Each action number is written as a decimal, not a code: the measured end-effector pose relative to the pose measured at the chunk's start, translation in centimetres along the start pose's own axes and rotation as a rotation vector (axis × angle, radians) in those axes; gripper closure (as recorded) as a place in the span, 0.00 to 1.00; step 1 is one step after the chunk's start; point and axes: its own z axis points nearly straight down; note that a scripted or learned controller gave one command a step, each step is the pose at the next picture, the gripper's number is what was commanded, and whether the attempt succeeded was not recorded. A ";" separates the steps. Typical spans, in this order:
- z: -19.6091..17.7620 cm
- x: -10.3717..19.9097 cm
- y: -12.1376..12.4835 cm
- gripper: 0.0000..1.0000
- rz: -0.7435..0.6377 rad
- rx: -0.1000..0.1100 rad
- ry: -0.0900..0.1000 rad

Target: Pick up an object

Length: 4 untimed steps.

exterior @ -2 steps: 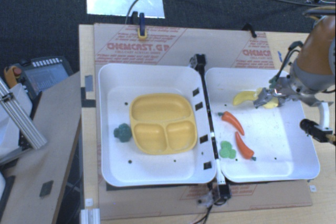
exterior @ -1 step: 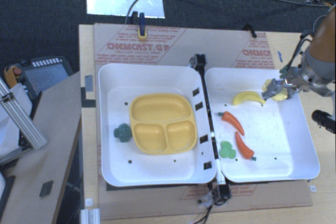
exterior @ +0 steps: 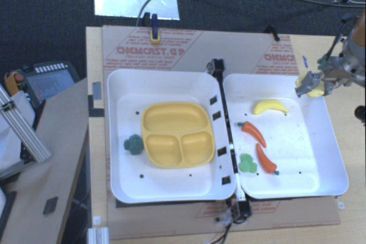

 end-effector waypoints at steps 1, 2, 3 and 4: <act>-3.2 0.0 0.2 1.00 -0.001 0.002 0.000; -3.3 5.4 1.2 1.00 -0.004 0.005 0.003; -3.1 10.4 2.1 1.00 -0.004 0.005 0.004; -1.6 14.8 2.1 1.00 -0.003 0.006 0.003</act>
